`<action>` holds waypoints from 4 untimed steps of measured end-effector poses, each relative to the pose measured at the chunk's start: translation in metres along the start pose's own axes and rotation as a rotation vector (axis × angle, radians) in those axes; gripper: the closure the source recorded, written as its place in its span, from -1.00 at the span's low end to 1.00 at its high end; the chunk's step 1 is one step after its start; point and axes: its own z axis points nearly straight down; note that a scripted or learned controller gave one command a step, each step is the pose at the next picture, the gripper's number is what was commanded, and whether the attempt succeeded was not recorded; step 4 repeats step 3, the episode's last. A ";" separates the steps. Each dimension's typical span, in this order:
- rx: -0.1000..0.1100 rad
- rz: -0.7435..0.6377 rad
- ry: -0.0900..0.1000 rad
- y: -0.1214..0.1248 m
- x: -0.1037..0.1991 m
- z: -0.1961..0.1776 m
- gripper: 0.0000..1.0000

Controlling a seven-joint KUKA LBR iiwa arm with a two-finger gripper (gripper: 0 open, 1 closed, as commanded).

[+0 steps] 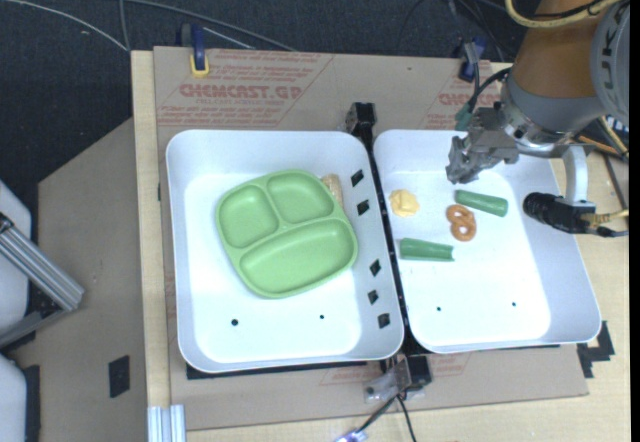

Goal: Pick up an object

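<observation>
1. Four small objects lie in the right shallow white bin point(560, 300): a green elongated piece point(482, 201) near its upper middle, a small orange-brown ring-shaped piece point(462, 222) just below and left of it, a pale yellow rounded lump point(403, 202) near the bin's left wall, and a second green elongated piece point(426, 250) lower down.
2. The grey metal end effector point(464, 162) hangs above the upper part of that bin, just above and left of the first green piece; nothing shows between its tips, and I cannot tell how they stand.
3. The grey arm with the orange band point(560, 30) reaches in from the right.
4. The left shallow white bin point(200, 320) holds a light green plastic divided plate point(287, 232), tilted, with a small tan object point(332, 189) touching its upper right edge.
5. Both bins sit on the brown cardboard-covered surface point(150, 230).
</observation>
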 end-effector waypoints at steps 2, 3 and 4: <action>-0.001 -0.001 0.001 0.029 0.110 -0.002 1.00; -0.001 0.000 0.001 0.043 0.161 -0.005 1.00; -0.001 0.000 0.001 0.043 0.161 -0.005 1.00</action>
